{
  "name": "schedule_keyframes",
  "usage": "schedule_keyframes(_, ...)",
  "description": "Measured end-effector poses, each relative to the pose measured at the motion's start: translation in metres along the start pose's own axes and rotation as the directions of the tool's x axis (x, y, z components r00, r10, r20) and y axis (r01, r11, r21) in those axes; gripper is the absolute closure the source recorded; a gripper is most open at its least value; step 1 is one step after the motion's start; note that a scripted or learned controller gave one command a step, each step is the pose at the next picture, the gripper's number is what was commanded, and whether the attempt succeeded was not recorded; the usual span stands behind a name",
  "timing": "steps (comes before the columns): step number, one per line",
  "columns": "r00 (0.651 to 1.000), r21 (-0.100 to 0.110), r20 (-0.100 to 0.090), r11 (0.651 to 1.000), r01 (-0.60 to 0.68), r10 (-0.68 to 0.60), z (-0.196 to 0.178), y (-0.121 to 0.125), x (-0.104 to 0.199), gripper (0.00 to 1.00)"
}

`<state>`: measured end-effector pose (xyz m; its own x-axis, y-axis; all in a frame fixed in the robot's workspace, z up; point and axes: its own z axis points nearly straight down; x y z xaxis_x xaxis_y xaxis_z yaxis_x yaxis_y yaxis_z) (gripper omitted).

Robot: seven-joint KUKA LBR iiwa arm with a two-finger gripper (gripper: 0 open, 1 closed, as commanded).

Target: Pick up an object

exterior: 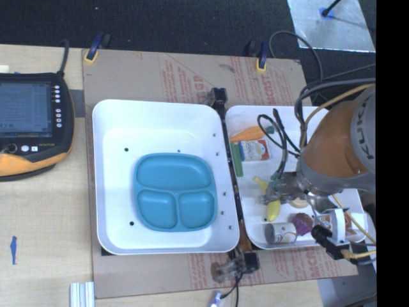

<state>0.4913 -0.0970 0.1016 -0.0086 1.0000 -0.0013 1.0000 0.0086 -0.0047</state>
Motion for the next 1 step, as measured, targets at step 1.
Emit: schedule_keyframes(1, 1.000, -0.004, -0.002, 1.000, -0.004, 0.004, -0.0914, 0.0717, 0.0576, 1.00)
